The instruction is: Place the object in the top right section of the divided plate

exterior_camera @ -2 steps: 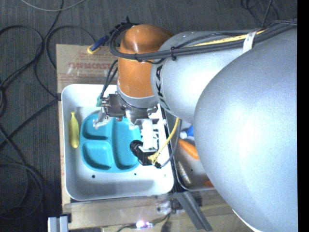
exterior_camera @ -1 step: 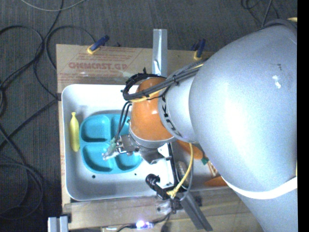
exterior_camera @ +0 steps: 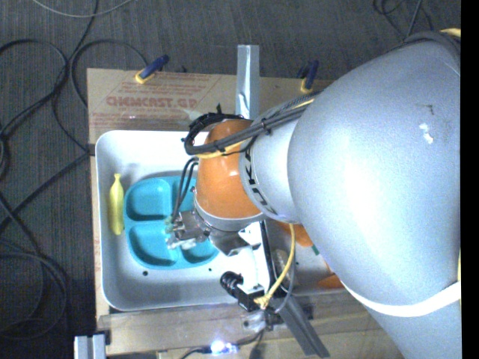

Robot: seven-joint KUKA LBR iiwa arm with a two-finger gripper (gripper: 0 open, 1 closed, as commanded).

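Camera view shows the banana (exterior_camera: 116, 204) lying in the left bin (exterior_camera: 105, 275), just beside the blue plate's (exterior_camera: 146, 200) left rim, long axis running up-down the picture. Arm (exterior_camera: 359, 200) hangs over the plate's right half; jaws (exterior_camera: 178, 234) sit low above the plate, and I cannot tell their opening.

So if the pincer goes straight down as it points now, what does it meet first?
Most likely the blue plate: the pincer hangs over its middle, near the dividers. The banana lies apart, left of the plate. Height is unclear from this view.
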